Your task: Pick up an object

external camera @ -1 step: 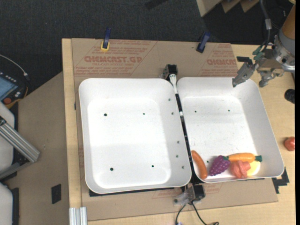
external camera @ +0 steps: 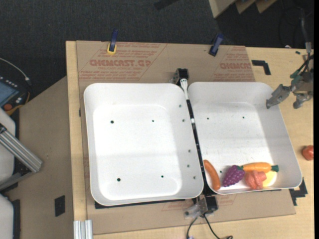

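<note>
Camera view looks down on a brown bench (external camera: 149, 59) with two white bins side by side. On one side sits the left bin (external camera: 99, 133), and next to it, touching along the middle, sits the right bin (external camera: 239, 128). All the toy food sits in the near corner of the right bin, close together. A long orange sausage (external camera: 212, 175) lies tilted at that bin's left side. Next to it is a bunch of purple grapes (external camera: 233, 176), then a carrot (external camera: 257, 167) with a green tip, a pink lump (external camera: 254, 179) and a yellow piece (external camera: 269, 179). A small claw (external camera: 288, 97) hangs over the far right corner, its two fingers spread apart, holding nothing.
</note>
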### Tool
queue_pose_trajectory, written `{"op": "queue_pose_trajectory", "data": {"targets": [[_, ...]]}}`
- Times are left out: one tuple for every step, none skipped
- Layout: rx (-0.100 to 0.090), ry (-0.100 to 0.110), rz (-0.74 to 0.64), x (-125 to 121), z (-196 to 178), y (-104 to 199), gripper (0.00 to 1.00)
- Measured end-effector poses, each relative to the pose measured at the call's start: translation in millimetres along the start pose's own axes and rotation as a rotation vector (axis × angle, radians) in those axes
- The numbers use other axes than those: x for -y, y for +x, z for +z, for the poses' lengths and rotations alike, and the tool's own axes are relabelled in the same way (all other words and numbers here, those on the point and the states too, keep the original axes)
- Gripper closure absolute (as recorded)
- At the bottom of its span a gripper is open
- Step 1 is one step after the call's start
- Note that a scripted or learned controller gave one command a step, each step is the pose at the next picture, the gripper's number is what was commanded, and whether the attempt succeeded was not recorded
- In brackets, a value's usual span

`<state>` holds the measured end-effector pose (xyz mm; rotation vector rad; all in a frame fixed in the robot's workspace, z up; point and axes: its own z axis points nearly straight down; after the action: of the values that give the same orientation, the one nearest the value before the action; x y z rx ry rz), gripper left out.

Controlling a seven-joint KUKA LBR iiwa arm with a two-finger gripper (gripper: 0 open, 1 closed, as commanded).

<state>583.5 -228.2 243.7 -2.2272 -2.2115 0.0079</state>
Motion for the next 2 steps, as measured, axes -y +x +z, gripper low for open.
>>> {"op": "queue_pose_trajectory", "data": {"targets": [[0.007, -0.024, -0.007, 22, -143, 2, 0.00], [0.007, -0.027, -0.010, 21, -303, 21, 0.00]]}}
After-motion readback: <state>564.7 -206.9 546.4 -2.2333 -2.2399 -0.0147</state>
